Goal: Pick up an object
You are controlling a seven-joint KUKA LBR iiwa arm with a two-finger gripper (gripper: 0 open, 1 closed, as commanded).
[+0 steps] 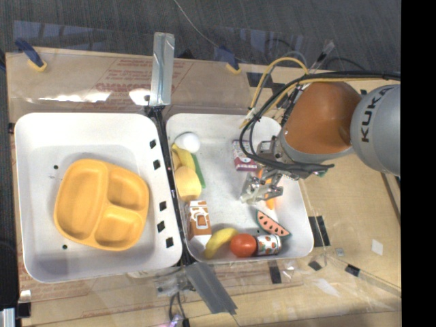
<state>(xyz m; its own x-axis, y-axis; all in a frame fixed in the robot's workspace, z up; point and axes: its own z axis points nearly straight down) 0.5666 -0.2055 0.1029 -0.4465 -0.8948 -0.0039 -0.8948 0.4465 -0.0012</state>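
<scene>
Two shallow white bins side by side on the surface [82,73]. Left bin [34,142]: a yellow divided tray [101,203], lying flat near the middle, three compartments facing up. Right bin [218,125]: a scatter of small things. Along its left wall, from the far end toward the near: a white egg-like ball [187,142], a yellow-and-green piece [185,163] just beside it, a pale yellow lump [187,182] touching that piece, then a small orange-and-white carton [198,218]. Along the near wall: a banana [219,240], a red tomato [242,245] touching it, and a small can [269,244] on its side against the tomato. Just above the can, a watermelon slice [270,223], red face up. Near the far right part of the bin, a small dark red-and-white packet [242,161], partly under cables.

Grey arm [378,131] reaching in from the right, orange band [321,118] above the wrist, black and yellow cables looping over the right bin. Tool [257,191] low inside the right bin, between the packet and the watermelon slice, an orange bit [270,196] visible right beside it. Whether the tool is apart or together: cannot tell, too cluttered and small.
</scene>
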